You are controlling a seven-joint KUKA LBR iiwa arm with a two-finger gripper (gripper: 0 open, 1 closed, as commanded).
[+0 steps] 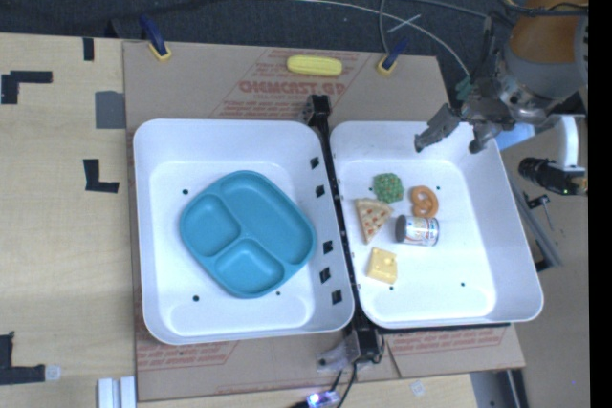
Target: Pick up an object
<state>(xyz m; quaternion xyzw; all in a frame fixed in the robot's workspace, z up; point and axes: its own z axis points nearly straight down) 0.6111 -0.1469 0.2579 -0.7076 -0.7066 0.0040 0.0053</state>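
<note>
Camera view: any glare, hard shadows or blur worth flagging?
Camera view: lighting is even and shadows soft; the white plastic right bin looks bright but its small toy food stays readable; the blue compartment tray is sharp; the two-finger gripper and orange-banded arm look slightly soft.

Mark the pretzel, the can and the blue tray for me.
pretzel (424, 201): camera view, on its right loop.
can (419, 230): camera view, middle of its side.
blue tray (247, 232): camera view, on the ridge between compartments.

The arm (550, 24) is cut off by the right edge, and the label on the small can (419, 230) is too small to be read.
</note>
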